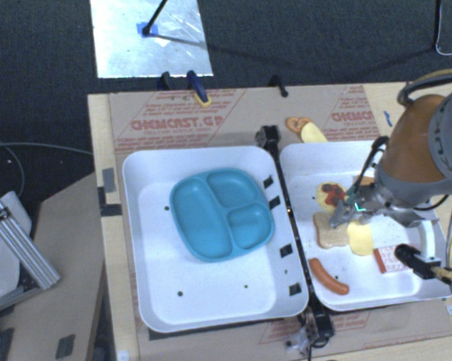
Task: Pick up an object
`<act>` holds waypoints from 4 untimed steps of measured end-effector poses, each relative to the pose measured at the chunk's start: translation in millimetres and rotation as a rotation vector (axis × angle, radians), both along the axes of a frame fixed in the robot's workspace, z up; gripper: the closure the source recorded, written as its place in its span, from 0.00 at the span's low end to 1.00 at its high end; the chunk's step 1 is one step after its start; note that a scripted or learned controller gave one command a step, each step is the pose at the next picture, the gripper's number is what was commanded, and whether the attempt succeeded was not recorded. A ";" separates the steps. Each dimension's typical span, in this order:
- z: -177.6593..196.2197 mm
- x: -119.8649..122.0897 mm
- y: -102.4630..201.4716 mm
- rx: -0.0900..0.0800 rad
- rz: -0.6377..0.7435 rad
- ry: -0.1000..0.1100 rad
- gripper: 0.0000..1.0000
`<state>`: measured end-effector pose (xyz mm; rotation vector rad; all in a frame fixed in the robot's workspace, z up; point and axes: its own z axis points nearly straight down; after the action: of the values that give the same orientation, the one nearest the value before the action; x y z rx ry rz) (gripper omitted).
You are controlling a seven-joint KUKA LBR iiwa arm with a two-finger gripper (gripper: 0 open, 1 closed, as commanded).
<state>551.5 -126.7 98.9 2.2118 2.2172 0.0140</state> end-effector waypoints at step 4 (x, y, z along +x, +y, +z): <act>3.8 72.5 37.1 -0.002 0.002 -0.005 1.00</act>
<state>624.0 -89.6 102.7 2.2064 2.2157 0.0173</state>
